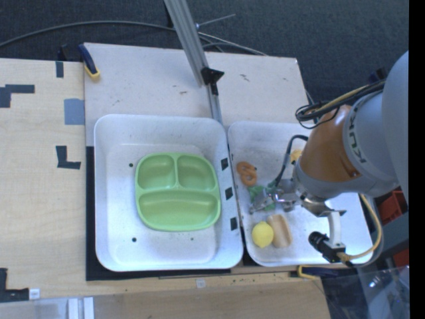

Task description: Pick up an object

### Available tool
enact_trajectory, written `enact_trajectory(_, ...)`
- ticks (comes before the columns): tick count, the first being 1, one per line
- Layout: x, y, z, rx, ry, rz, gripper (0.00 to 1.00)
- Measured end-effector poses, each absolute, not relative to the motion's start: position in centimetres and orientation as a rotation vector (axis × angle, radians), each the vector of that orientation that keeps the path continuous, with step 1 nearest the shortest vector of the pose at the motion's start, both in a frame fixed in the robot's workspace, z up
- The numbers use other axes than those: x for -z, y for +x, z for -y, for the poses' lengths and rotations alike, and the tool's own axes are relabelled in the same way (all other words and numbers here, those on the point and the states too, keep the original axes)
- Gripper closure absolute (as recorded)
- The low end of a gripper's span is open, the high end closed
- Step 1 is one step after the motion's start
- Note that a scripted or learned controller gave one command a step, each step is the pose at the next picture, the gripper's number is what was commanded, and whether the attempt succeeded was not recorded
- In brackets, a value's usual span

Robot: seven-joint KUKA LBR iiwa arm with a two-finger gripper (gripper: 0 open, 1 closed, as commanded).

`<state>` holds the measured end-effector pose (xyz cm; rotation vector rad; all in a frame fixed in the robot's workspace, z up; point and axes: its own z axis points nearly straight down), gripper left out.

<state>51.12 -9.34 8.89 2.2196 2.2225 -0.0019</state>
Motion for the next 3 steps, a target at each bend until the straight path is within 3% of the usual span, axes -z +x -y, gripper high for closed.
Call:
enact_trajectory(1,-9.9,51.1,9.3,0.002,2.220,-2.225,1.00)
enact_trajectory(3,-20.1,51.9,10.6,-0.002,2.218,-2.221,1.00)
